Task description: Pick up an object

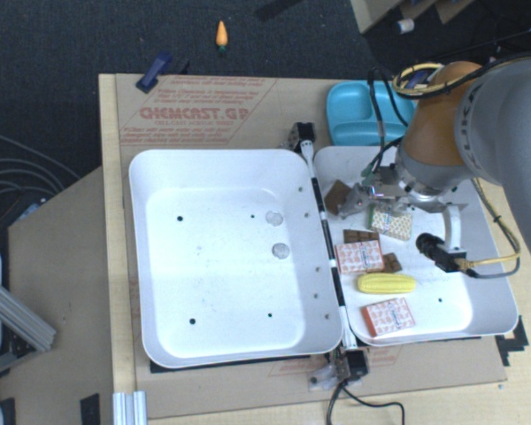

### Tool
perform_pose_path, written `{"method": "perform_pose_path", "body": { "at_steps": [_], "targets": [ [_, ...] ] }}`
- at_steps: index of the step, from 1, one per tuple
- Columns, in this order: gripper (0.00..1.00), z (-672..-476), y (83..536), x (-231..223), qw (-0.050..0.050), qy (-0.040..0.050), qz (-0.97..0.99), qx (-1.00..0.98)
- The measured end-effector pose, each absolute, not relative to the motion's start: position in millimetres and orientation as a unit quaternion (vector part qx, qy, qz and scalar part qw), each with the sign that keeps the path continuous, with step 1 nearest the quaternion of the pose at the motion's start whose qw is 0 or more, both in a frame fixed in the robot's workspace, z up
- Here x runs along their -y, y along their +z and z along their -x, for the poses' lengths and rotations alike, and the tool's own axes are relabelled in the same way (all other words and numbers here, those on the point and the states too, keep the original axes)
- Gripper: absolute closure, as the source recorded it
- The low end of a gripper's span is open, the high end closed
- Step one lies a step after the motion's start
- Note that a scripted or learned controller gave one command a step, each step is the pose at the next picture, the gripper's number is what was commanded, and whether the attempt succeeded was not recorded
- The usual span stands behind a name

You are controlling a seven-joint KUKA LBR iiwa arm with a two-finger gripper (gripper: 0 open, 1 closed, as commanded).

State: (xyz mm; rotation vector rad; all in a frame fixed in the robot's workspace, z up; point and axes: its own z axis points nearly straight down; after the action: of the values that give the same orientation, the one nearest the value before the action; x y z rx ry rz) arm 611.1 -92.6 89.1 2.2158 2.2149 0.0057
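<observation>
My gripper (382,195) hangs low over the back half of the right bin (487,299), under the orange-banded wrist. Just below it lies a small patterned packet (392,225). To its left a brown piece (337,198) rests near the bin's left wall. Further forward are a red-and-white checked packet (360,256) with dark brown bars (360,236) beside it, a yellow corn cob (387,283), and a second red checked packet (388,316) near the front. The view does not show anything held.
The left bin (159,237) holds two small silvery discs (278,235). A light blue tray (363,113) sits behind the right bin. On the floor beyond the bench lie a small orange piece (221,34) and a blue object (153,72).
</observation>
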Motion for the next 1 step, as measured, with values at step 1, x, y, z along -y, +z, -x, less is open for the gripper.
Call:
{"method": "perform_pose_path", "body": {
  "at_steps": [1],
  "targets": [
    [1.00, -612.3, 100.2, 94.0, 0.007, 0.0024, -0.708, -0.706]
  ]
}}
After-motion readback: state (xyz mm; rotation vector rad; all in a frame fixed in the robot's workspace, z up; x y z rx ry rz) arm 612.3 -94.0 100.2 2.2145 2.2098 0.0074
